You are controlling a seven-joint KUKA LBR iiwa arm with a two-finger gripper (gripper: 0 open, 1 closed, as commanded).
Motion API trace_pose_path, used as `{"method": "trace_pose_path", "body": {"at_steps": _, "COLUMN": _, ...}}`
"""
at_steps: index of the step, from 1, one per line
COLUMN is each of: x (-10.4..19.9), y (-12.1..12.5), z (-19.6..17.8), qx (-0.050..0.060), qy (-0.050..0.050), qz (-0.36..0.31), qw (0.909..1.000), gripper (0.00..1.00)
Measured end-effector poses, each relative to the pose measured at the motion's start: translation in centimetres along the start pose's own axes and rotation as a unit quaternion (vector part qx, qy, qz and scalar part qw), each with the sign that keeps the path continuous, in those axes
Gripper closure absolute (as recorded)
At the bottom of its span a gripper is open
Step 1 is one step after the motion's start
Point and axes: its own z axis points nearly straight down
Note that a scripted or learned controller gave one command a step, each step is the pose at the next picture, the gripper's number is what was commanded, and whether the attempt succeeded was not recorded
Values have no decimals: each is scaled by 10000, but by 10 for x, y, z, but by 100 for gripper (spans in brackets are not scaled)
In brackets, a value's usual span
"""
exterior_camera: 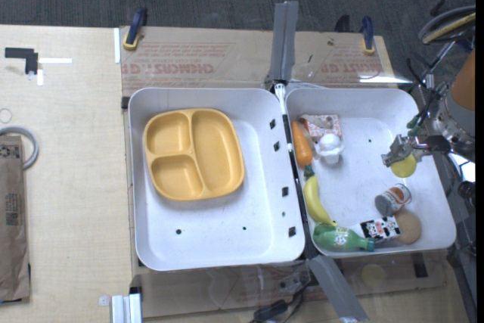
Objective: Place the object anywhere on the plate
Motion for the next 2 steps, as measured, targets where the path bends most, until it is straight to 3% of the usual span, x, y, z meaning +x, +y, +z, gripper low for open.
{"method": "trace_pose_path", "body": {"at_steps": 1, "x": 79, "y": -45, "z": 13, "qx": 20, "qy": 2, "qz": 111, "qw": 9999, "gripper": 100}}
{"method": "trace_pose_path", "body": {"at_steps": 2, "x": 172, "y": -42, "z": 13, "qx": 24, "qy": 0, "qz": -332, "qw": 9994, "gripper": 100}}
